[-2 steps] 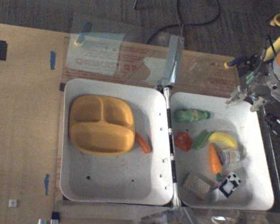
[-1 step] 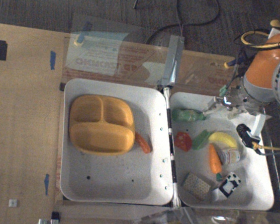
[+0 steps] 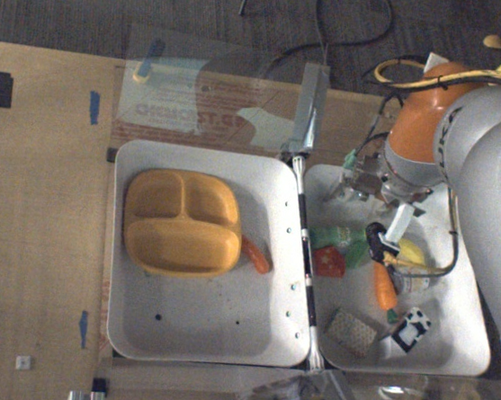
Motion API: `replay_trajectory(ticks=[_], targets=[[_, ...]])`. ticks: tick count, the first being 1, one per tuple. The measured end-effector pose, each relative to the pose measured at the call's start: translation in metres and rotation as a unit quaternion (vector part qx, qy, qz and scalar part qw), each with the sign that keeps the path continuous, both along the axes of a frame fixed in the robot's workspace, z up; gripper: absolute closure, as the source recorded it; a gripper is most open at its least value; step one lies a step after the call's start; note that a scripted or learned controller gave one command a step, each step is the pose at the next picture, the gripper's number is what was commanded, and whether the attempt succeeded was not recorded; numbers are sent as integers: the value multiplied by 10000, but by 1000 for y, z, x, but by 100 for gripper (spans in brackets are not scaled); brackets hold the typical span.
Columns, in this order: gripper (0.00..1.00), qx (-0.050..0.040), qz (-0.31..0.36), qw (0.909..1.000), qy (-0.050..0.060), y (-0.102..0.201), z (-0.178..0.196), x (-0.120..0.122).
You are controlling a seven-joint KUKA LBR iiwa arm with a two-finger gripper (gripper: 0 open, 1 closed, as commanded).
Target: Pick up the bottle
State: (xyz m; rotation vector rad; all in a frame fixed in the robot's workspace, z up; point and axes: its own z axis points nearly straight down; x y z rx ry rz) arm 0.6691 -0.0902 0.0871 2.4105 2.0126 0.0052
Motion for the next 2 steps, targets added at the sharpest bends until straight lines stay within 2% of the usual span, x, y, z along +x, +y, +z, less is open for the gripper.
replay_trajectory(ticks=[1, 2], targets=[[100, -9, 9, 10000, -14, 0, 11, 2], [100, -9, -1239, 9923, 23, 20, 155, -2]])
